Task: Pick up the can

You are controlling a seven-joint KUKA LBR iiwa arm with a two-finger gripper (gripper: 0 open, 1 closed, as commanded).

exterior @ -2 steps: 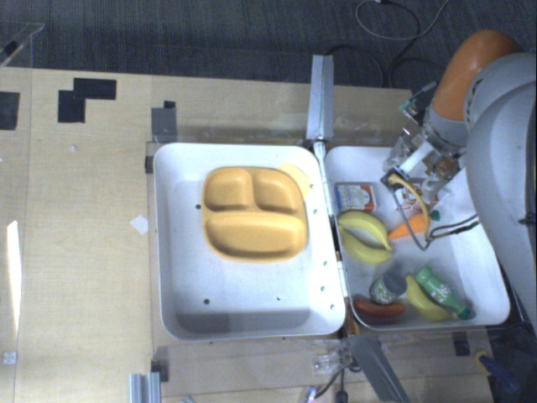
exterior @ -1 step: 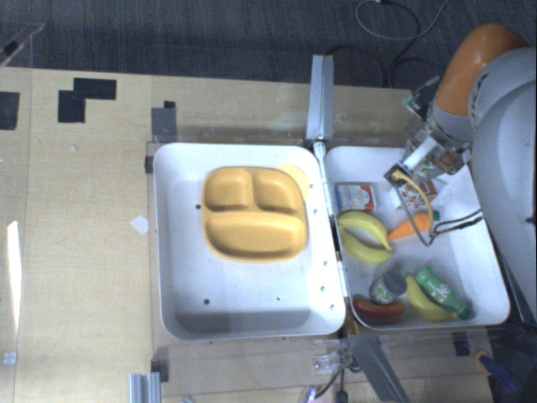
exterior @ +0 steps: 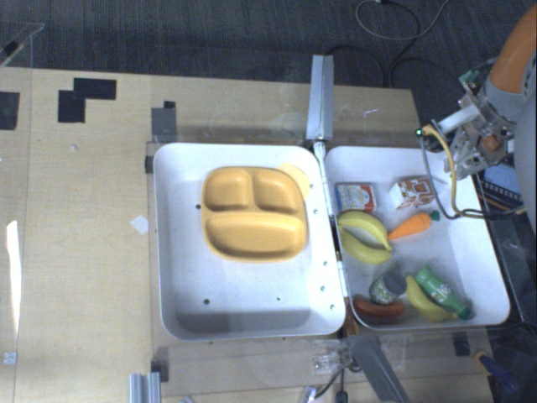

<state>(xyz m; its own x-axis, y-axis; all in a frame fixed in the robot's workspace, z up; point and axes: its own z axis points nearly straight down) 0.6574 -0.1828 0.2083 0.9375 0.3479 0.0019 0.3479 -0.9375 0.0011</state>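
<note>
- Honestly the tool (exterior: 470, 145) is tough to read. It sits at the right bin's (exterior: 495, 263) upper right corner in a tangle of cables and metal bits, so I can't tell how it's set.
- The arm (exterior: 516, 57) is cut off at the right edge, just the orange band and some grey showing.
- The can (exterior: 388, 289) is in the right bin, near the front wall, toward the left side. It's small and a bit blurry, with a greyish top and a dark green label.
- I can't really tell whether it's upright or tipped, so I can't call its long axis either. What looks like a round lid faces up toward the camera, for what that's worth.
- It's pretty boxed in: a reddish-brown sausage-looking thing (exterior: 379, 310) touches its front side, and a banana (exterior: 424, 302) with a green bottle (exterior: 442, 291) lying across it sits just beside it on the right.
- Another banana (exterior: 365, 238) lies behind it, near the divider.
- Relative to the tool, the can is well apart, diagonally across the bin, down and to the left. Nothing is touching between them.
- Also in that bin: a carrot (exterior: 411, 226) and two small cartons (exterior: 355, 196) near the back.
- The left bin (exterior: 180, 250) holds a yellow divided tray (exterior: 252, 212), flipped over by the look of it.
- Both bins sit on the pale wooden surface (exterior: 75, 250).
</note>
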